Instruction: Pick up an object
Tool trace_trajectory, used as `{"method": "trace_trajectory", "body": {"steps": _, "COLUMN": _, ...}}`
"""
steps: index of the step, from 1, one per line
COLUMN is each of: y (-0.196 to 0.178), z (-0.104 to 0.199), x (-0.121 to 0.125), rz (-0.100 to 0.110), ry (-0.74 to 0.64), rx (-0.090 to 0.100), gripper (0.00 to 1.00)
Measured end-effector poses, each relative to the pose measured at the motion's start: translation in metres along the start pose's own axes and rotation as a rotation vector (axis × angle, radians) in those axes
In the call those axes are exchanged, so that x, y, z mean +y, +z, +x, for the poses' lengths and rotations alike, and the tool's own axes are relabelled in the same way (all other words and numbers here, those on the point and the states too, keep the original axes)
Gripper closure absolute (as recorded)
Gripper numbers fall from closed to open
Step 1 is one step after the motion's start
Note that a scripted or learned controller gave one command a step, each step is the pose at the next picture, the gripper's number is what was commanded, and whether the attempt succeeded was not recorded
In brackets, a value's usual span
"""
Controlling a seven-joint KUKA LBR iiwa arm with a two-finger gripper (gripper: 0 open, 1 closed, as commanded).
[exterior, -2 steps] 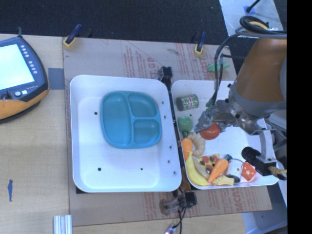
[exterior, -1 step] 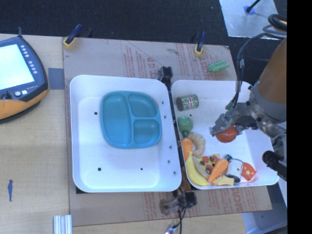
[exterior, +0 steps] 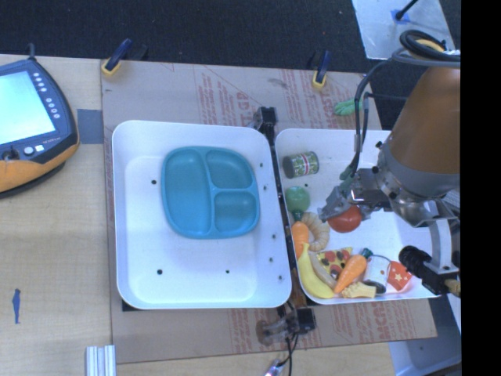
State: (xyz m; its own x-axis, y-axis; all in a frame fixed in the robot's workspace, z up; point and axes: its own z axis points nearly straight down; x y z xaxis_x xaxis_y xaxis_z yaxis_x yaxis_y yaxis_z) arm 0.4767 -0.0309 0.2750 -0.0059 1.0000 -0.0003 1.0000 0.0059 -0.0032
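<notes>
- Hand (exterior: 342, 204) low in the right bin (exterior: 329, 141), at a red tomato (exterior: 345, 220); grip cannot be told.
- Tomato lies among toy foods; nothing visibly lifted.
- Left bin holds a blue plate (exterior: 210, 191).

Bright even overhead light, white bins (exterior: 125, 210) near blown out, glare on pendant screen (exterior: 23, 108), soft short shadows under blue tray (exterior: 210, 192), orange arm band (exterior: 429, 124) slightly soft, overall mild blur, dark floor (exterior: 196, 10) up top
</notes>
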Motion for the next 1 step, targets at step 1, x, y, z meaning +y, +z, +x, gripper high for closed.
{"method": "trace_trajectory", "body": {"steps": 1, "y": 0.0145, "z": -0.0406, "x": -0.0009, "rz": 0.002, "ry": 0.001, "rx": -0.001, "gripper": 1.0}}
